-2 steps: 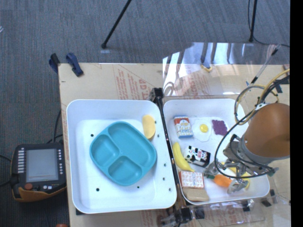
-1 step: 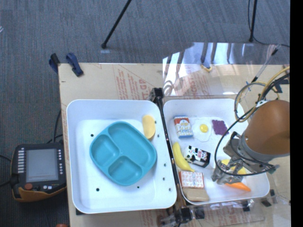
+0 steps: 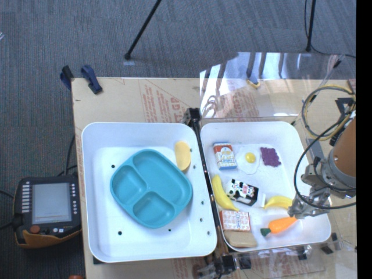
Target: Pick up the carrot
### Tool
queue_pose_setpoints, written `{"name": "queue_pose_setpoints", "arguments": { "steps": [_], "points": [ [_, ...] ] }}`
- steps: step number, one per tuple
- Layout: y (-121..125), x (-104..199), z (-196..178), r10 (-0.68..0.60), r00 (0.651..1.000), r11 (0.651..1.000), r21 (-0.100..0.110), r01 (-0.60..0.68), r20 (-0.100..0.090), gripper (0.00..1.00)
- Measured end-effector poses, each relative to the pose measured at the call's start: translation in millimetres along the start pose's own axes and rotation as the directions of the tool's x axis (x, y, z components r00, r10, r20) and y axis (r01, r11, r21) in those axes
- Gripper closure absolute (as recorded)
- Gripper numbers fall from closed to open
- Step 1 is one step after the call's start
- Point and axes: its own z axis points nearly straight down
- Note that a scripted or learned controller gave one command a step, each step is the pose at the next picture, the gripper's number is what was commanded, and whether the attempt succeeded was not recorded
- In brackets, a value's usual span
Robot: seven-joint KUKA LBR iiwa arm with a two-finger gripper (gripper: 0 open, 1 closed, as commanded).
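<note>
The orange carrot (image 3: 281,225) lies near the front right of the right bin (image 3: 290,131), with its green top pointing left. My gripper (image 3: 301,208) hangs low over that bin, just above and to the right of the carrot's thick end. It is close to the carrot or touching it; I cannot tell which. The carrot rests on the bin floor.
Around the carrot lie a small yellow banana (image 3: 278,201), a cow-print carton (image 3: 242,192), a larger banana (image 3: 221,193), a red-and-white box (image 3: 235,220), a fried egg (image 3: 250,159), a purple piece (image 3: 269,156) and a carton (image 3: 224,156). The left bin (image 3: 96,144) holds a blue divided plate (image 3: 151,188) and a yellow piece (image 3: 183,155).
</note>
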Motion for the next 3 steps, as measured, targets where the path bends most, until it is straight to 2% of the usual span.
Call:
{"name": "queue_pose_setpoints", "arguments": {
  "steps": [1, 2, 3],
  "points": [
    [0.8, -1.7, 58.9, -0.367, 0.93, 0.93, 0.01, 0.367, -0.003, 1.0],
    [4.9, -1.1, 63.4, -0.365, 0.931, 0.931, -0.002, 0.365, 0.002, 0.0],
    [42.6, -63.4, 64.5, -0.412, 0.911, 0.911, -0.003, 0.412, 0.004, 0.0]
  ]
}}
